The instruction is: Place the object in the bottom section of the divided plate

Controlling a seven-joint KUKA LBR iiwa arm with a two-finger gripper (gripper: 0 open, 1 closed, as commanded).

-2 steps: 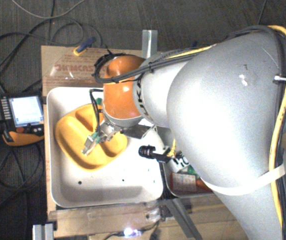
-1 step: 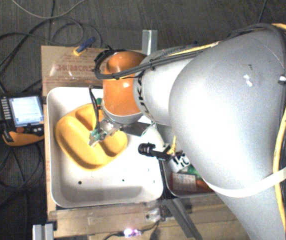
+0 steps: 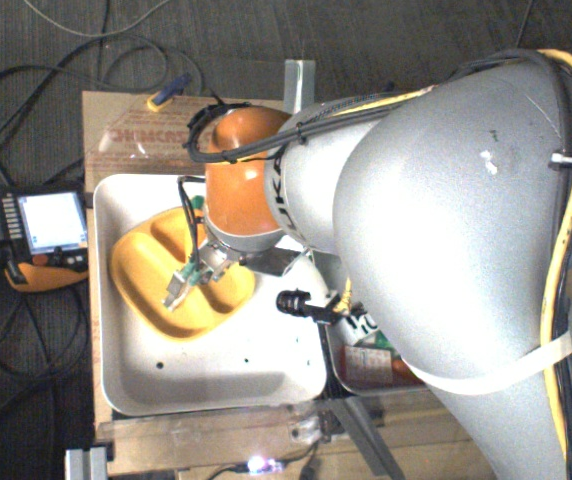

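Two white bins sit side by side on the bench, and the work now belongs to the left bin (image 3: pixel 126 368). A yellow divided plate (image 3: pixel 141 263) lies tilted in that bin's upper left part, near its left wall. Over the plate's right side hangs the pincer (image 3: pixel 179 290), which points down and leftward from the orange wrist band (image 3: pixel 241 193). A small green object (image 3: pixel 198 274) shows at the base of the fingers, but the view is too blurred to say whether they grip it, or whether they are spread or pressed together. The pincer seems to hover above the section nearest the bin's bottom edge, so the release looks close.

To do this step well, I judge that the arm should lower until the object is just above that section's floor, clear of the dividing ridge, then open without dragging the plate sideways; a drop from height could bounce it over the ridge.

Further right, the right bin (image 3: pixel 338 373) is mostly hidden under the grey arm (image 3: pixel 446 218); a packet with a red and white label (image 3: pixel 371 358) shows inside it, near the bin's left wall.
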